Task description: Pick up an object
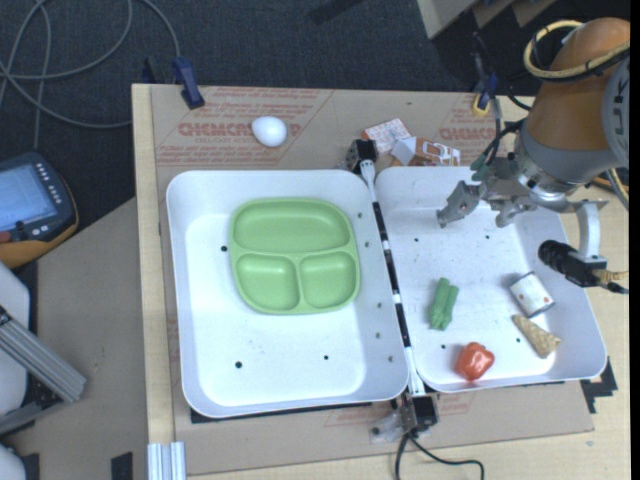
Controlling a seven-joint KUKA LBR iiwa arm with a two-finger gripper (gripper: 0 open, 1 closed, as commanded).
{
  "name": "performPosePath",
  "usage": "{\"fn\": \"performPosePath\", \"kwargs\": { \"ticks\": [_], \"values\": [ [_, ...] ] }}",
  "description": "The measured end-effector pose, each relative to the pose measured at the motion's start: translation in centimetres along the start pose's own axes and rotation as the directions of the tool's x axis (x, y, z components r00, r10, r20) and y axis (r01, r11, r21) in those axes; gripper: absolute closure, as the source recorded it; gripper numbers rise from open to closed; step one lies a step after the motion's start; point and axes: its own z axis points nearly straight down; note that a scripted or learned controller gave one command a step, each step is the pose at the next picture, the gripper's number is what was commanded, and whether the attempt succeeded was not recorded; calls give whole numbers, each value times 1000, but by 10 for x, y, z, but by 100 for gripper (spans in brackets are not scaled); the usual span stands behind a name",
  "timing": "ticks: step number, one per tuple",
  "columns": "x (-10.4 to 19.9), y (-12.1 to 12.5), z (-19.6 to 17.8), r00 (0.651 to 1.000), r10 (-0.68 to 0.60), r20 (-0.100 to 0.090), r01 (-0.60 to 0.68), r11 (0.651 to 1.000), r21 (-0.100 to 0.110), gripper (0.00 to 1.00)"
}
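Note:
My gripper (pixel 479 211) hovers over the back of the right bin (pixel 430 193), its two fingers spread apart with nothing between them. Nearer the front of this bin lie a green vegetable-shaped toy (pixel 442 303), a red toy pepper (pixel 475 361), a small white and silver cylinder (pixel 530 293) and a tan bread-like piece (pixel 537 336). All of these rest on the bin floor, well in front of the gripper.
The left bin (pixel 200 298) holds a green divided plate (pixel 295 253). A white egg (pixel 268 130) lies on the cardboard behind the bins, and crumpled wrappers (pixel 405 144) sit at the back between them. A raised rim (pixel 390 278) divides the two bins.

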Motion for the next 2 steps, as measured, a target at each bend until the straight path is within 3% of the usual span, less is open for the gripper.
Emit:
{"fn": "performPosePath", "kwargs": {
  "ticks": [1, 2],
  "values": [
    [7, -27, 114, 1000, 1, 0, -1, 1000, 0, 0],
    [8, -92, 114, 1000, 1, -1, -1, 1000, 3, 0]
  ]
}}
